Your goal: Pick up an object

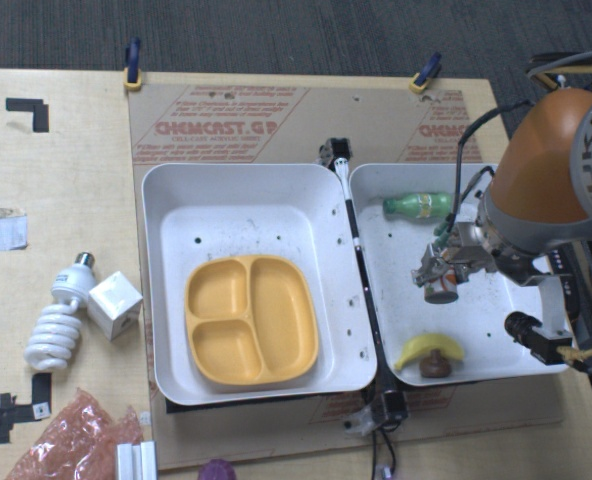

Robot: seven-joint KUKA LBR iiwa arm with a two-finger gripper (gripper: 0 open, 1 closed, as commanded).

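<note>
Banana (431, 349) with brown end lying at near edge of right bin (496, 363), just nearer than gripper (440, 280), untouched. Gripper hovering over right bin floor, between banana and green bottle (417, 205); small grey-and-orange bit seen at claw tip, but cannot tell whether claw wide, narrow or clamped on anything. Judged early-to-mid: no object clearly lifted, grasp and raise left to do. Green bottle lying on its side at far wall of right bin, beyond gripper, well apart from banana. Nothing crowding either candidate; bin wall close to both could hamper closing. Left of gripper: left bin (166, 208) with yellow divided plate (251, 320). Outside bins, far left of gripper: spiral bulb (58, 320), white cube (115, 303), red mesh bag (71, 438).
</note>
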